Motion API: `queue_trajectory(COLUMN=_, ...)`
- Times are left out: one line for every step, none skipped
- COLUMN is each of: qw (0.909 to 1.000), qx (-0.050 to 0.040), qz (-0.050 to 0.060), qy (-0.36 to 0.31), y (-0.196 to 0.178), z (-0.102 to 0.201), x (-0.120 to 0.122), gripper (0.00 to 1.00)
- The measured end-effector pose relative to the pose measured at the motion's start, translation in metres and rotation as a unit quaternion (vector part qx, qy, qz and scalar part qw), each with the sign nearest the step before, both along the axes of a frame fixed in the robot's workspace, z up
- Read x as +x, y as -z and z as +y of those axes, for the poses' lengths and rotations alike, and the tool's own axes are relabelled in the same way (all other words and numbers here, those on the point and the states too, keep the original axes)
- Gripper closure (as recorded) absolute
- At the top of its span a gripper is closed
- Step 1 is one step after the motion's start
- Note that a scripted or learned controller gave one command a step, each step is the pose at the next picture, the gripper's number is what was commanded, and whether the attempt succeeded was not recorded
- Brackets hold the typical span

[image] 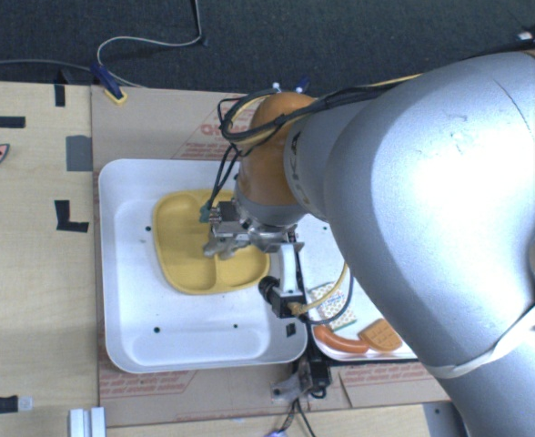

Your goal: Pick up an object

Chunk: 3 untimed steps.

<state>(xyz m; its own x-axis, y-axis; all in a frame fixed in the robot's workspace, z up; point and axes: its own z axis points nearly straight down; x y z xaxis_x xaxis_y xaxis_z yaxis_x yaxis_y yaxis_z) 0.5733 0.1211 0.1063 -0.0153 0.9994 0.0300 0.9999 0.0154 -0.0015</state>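
Observation:
A yellow divided plate lies in the left white bin, toward its back half. My gripper hangs directly over the plate's right part, close to or touching its surface. The wrist and the orange band above it hide the plate's right rim. Nothing can be made out between the gripper's tips from this angle.
In the right bin, mostly covered by the grey arm, lie a red-brown sausage, an orange piece and a patterned item. Cables run along the wrist. The bench to the left bears black tape marks.

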Motion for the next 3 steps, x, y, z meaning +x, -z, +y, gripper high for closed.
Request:
queue_trajectory(qw=0.9999, qx=-0.0153, qz=-0.001, qy=0.007, y=-0.153, z=0.019, x=-0.002, gripper=1.0)
queue_trajectory(qw=0.9999, qx=-0.0149, qz=0.0, qy=0.005, y=-0.196, z=0.077, x=-0.089, gripper=1.0)
queue_trajectory(qw=0.9999, qx=-0.0156, qz=0.0, qy=0.007, y=-0.196, z=0.076, x=-0.089, gripper=0.0)
